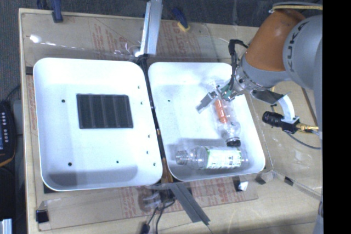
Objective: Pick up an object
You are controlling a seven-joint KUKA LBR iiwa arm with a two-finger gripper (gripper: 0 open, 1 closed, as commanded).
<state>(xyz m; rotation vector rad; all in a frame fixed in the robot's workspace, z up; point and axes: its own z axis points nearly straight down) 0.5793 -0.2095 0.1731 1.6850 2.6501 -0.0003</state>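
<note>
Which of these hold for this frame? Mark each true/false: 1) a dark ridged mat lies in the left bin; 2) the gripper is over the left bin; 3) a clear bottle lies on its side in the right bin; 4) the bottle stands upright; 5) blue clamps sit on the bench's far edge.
1) True: the dark ridged mat lies flat in the left bin.
2) False: the gripper is over the right bin.
3) True: the clear bottle lies near that bin's front wall.
4) False: it lies on its side.
5) True: a blue clamp sits there, another further right.
</note>
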